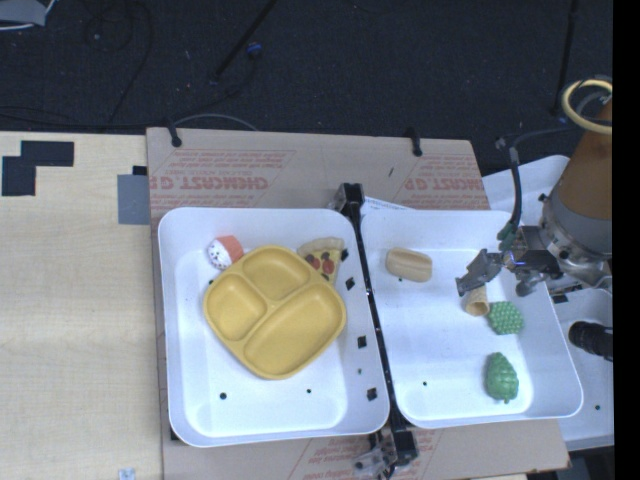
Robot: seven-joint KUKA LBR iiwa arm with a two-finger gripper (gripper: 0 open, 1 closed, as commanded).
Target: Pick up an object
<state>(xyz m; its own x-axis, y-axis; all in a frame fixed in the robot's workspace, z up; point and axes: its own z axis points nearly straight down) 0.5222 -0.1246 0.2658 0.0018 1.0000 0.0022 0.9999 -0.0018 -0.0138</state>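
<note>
Just beneath the spread, empty claw (497, 280) in the right white bin (440, 408) lies the small tan cone-shaped toy (477, 303), its long axis slanting towards the bumpy green ball (505, 318).

Two white bins (200, 408) are sitting on tan cardboard printed in red (225, 181). A yellow tray (275, 313) is showing plain — no pattern. A tan roll (409, 264) and two bumpy green pieces (502, 377) are lying on white — beside an orange-and-white ball (223, 252).

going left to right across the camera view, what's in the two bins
red and white ball → yellow divided plate → pizza slice toy → tan bread roll → gripper, then the green items: studded ball and leafy piece
</note>
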